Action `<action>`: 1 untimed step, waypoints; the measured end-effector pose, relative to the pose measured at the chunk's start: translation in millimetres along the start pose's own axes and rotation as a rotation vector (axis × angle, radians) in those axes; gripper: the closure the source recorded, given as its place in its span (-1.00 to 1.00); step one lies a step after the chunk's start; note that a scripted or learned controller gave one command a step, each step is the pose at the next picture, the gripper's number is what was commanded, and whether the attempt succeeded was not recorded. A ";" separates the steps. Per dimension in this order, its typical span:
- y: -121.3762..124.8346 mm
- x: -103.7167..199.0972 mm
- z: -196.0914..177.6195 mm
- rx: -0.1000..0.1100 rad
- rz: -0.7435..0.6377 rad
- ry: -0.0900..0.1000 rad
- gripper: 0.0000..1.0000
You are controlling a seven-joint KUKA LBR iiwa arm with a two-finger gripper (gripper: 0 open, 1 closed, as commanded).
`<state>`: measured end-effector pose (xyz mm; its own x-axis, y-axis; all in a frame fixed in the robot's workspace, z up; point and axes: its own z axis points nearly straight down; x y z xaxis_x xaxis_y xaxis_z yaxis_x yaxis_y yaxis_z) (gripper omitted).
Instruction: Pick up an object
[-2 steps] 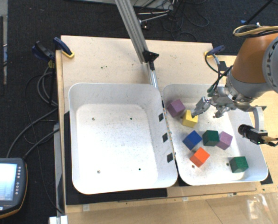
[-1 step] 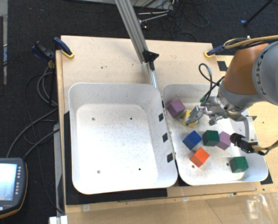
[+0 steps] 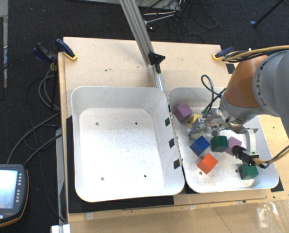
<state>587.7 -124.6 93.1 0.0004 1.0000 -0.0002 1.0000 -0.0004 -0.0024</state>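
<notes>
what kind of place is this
Likely a robotics lab test bench: a grey arm reaching over two white bins, small coloured blocks, and clamps gripping the board.

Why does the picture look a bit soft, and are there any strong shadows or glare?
Camera view: lighting is even and diffuse, so shadows under the purple block and orange block are faint; the white left bin shows no harsh glare; the arm near the lens looks slightly soft.

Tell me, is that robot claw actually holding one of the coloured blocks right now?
It cannot be told. The gripper is down in the right bin, just above the blue block and near the purple block, but no block visibly sits between its fingers.
</notes>
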 end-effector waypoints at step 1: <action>1.1 -0.3 -12.5 -0.005 0.001 0.000 1.00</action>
<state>588.8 -124.9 105.6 0.0010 1.0000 -0.0006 1.0000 -0.0010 0.0022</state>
